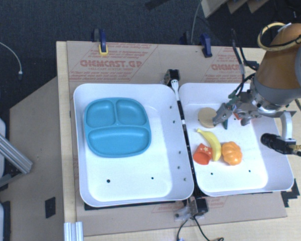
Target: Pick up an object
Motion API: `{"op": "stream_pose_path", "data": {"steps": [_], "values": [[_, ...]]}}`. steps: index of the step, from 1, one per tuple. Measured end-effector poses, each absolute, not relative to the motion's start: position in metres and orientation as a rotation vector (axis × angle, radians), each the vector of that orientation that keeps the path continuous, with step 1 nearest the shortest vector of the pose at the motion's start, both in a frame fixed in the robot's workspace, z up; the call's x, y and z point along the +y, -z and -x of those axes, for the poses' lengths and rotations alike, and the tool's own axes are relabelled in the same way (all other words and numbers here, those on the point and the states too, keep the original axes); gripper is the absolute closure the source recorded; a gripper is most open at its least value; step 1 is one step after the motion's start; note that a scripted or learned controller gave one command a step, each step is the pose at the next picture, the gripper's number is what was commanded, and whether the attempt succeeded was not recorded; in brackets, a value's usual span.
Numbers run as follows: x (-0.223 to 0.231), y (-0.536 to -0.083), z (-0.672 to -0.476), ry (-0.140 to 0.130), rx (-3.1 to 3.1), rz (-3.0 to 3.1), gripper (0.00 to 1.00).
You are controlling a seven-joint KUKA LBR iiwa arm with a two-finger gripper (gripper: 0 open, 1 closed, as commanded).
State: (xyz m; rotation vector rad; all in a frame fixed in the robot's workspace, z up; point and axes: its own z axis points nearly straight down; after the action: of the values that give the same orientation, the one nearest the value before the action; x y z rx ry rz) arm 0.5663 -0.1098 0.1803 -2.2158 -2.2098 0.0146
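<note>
In the right bin (271,177) lie a yellow banana (211,141), a red pepper (202,154), an orange pepper (232,153) and a flat tan disc (206,117). The three fruits are bunched together near the bin's middle; the disc lies apart, farther back. My gripper (223,119) hangs over the back of the right bin, just right of the tan disc and above the banana's far end. Its grey fingers (220,116) point left and down with a small gap, and nothing sits between them.
The left bin (140,185) holds a blue divided plate (118,127). A black ridge (182,129) separates the two bins. Clamps (103,41) hold the cardboard sheet at the back. The arm's orange band (283,46) rises over the right bin's back corner.
</note>
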Motion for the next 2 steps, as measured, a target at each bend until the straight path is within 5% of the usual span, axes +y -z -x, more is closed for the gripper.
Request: {"op": "stream_pose_path", "data": {"steps": [1,2], "values": [[-0.109,-0.189,-0.570,0.000,-2.221,2.221,0.00],[-0.117,-0.131,-0.565,-0.005,-2.217,2.219,0.00]]}}
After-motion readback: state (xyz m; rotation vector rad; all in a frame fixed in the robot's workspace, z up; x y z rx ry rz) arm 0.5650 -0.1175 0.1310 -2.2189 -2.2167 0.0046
